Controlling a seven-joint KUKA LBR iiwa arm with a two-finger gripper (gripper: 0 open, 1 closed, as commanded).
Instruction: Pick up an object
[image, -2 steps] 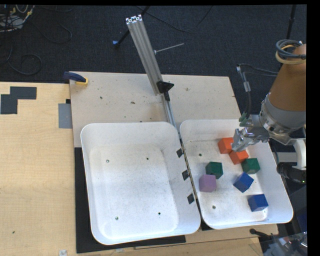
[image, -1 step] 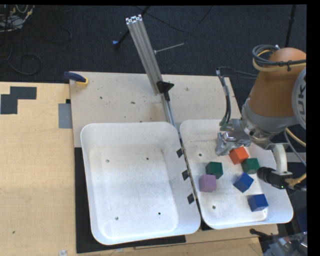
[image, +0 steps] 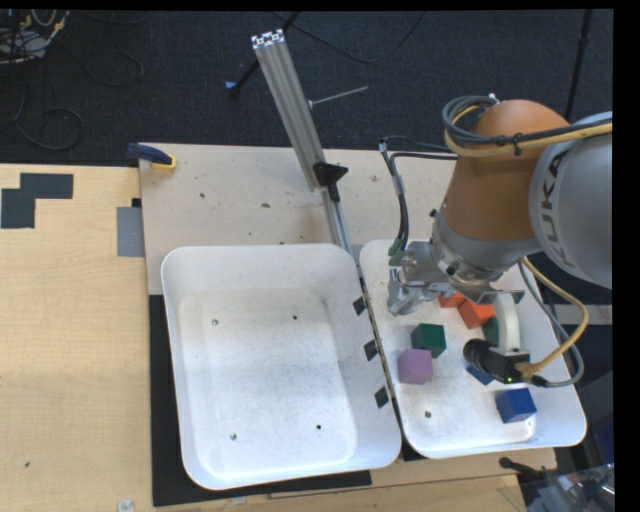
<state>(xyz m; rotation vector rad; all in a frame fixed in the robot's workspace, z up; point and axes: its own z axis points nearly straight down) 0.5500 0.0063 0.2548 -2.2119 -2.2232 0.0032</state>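
From my remote station, I see the grey arm's hand (image: 408, 292) low over the far end of the right shallow white plastic bin (image: 560, 425); whether it is wide or narrow I cannot tell. Nearest it lies a dark green cube (image: 430, 337), with a lilac cube (image: 415, 366) just beside. An orange block (image: 476, 312) sits under the wrist; a blue cube (image: 516, 404) rests apart. The left white bin (image: 190, 300) adjoins.

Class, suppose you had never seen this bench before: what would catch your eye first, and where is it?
The big arm with its orange band, reaching in from the right over the right bin. Under it lie bright blocks: purple, green, blue and orange. A metal rail slants up behind the left bin.
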